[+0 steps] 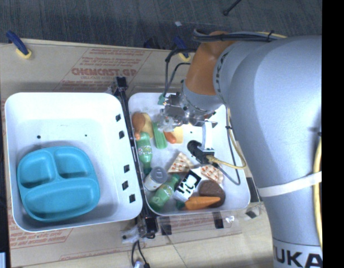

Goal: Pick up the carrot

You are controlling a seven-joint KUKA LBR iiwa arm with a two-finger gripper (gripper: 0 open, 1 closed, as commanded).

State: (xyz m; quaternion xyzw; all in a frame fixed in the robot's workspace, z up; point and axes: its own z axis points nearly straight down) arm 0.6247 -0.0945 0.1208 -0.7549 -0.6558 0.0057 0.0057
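Carrot [202,203] lies by the bin's near wall; hand [173,118] state unclear; cardboard reads "CHEMCAST".

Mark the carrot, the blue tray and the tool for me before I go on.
carrot [202,203]: camera view, middle of its orange body, near the right bin's front wall.
blue tray [58,181]: camera view, central divider ridge, left bin.
tool [173,118]: camera view, at its tip over the right bin.
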